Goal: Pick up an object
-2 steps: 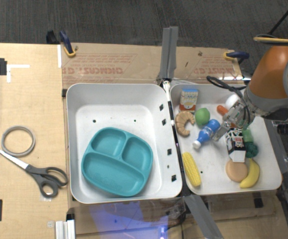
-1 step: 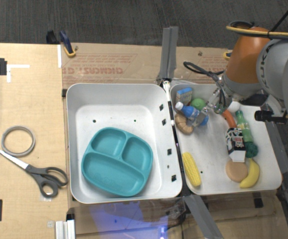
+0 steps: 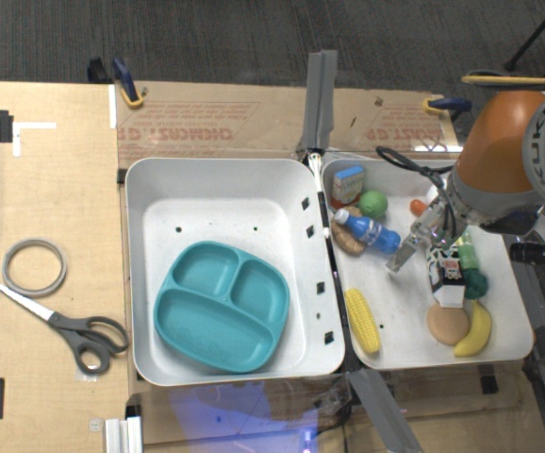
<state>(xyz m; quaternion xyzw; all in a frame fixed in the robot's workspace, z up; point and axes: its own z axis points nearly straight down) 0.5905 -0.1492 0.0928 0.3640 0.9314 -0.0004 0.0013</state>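
**Arm reaches into the right bin, nothing in its grip**

We look down on two white bins side by side on the bench. From the right, the grey arm (image 3: 518,159) with its orange band leans over the right bin (image 3: 404,343), and its gripper (image 3: 406,251) hangs low near the middle of that bin, just right of the blue bottle (image 3: 371,233). The fingers (image 3: 400,258) point down and to the left with a narrow gap between them, and we see no object held there.

The things to be picked lie around the gripper. The bottle lies on its side, white cap toward the divider, on top of a brown item (image 3: 349,242). Behind it sit a small can (image 3: 348,183) and a green ball (image 3: 373,203). A corn cob (image 3: 362,319) lies along the bin's left wall, near the front. To the right of the gripper we see a small carton (image 3: 447,274) (its print too small to read), a dark green object (image 3: 474,284) beside it, then a tan round item (image 3: 448,325) touching a banana (image 3: 475,332) at the front right corner.

In the left bin (image 3: 159,196) rests a teal divided plate (image 3: 222,305). On the bench to the left lie scissors (image 3: 70,327) and a tape roll (image 3: 35,266), near each other.
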